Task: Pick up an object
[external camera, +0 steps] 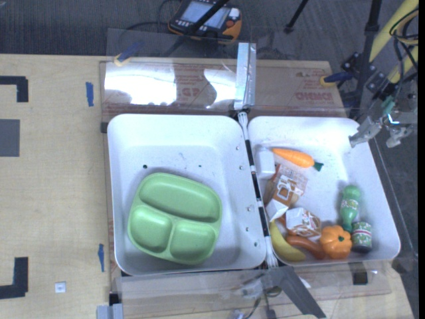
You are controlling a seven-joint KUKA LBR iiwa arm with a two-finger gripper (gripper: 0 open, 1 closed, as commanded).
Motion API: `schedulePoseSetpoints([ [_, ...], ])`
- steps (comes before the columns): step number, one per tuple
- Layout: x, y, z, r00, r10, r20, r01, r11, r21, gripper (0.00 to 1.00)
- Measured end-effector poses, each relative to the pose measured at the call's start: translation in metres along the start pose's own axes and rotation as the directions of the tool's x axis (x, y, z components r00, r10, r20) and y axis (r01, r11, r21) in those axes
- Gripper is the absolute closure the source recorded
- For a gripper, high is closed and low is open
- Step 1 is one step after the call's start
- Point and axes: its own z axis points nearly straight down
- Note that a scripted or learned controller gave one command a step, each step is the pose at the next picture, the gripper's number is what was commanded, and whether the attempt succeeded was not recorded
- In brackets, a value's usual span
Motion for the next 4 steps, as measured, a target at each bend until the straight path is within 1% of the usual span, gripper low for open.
schedulePoseSetpoints([
  [1, 0.044, 0.006, 0.145, 0.982, -0.190, 0.003, 0.190, 0.982, -0.005, 0.00],
  [2, 0.085, 0.076, 0.161, 0.964, -0.265, 0.003, 0.265, 0.964, -0.002, 0.00],
  [3, 0.087, 0.077, 0.151, 0.963, -0.268, 0.004, 0.268, 0.963, -0.003, 1.00],
  [4, 0.163, 0.070, 0.047, 0.988, -0.156, 0.002, 0.156, 0.988, -0.004, 1.00],
])
